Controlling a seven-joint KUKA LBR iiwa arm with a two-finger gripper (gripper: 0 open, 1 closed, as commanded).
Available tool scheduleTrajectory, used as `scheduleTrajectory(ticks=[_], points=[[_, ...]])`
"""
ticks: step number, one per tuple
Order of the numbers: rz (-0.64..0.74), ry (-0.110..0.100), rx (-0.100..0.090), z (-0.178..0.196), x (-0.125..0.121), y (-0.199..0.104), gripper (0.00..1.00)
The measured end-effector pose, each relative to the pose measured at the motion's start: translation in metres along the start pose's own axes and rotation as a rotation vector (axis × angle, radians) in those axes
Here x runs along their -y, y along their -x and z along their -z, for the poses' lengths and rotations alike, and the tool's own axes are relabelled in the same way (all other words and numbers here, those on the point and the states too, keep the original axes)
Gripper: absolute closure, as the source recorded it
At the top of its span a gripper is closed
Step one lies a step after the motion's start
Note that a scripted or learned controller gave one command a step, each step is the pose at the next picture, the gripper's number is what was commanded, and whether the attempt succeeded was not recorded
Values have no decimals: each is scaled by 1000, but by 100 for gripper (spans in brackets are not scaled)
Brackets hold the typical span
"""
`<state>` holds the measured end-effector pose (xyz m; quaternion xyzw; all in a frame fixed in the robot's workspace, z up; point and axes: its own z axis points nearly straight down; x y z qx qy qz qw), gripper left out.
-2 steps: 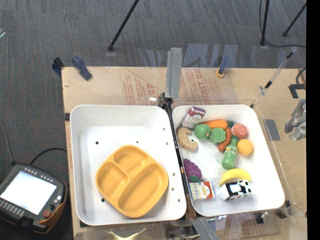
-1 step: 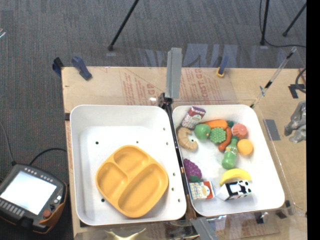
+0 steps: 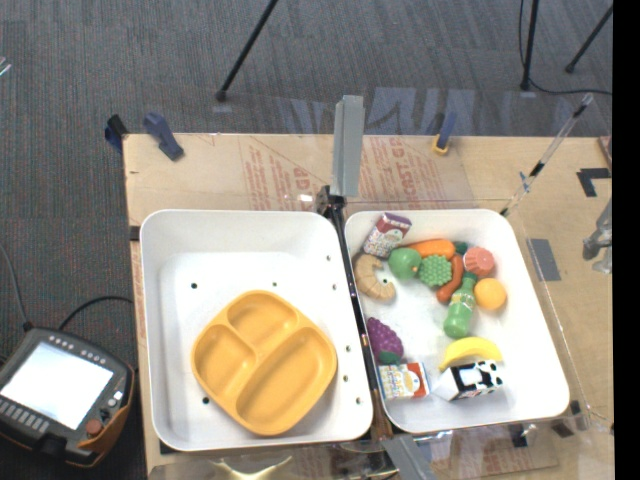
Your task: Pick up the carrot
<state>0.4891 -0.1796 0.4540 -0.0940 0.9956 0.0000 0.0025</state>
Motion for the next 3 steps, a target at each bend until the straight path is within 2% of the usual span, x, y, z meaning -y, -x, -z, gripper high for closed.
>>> scheduleTrajectory(ticks=[1, 2, 3], points=[[16, 3, -6, -54, 13, -8, 100], [144, 0, 0, -11, 4, -2, 100], [114, 2, -3, -23, 25, 9, 100]])
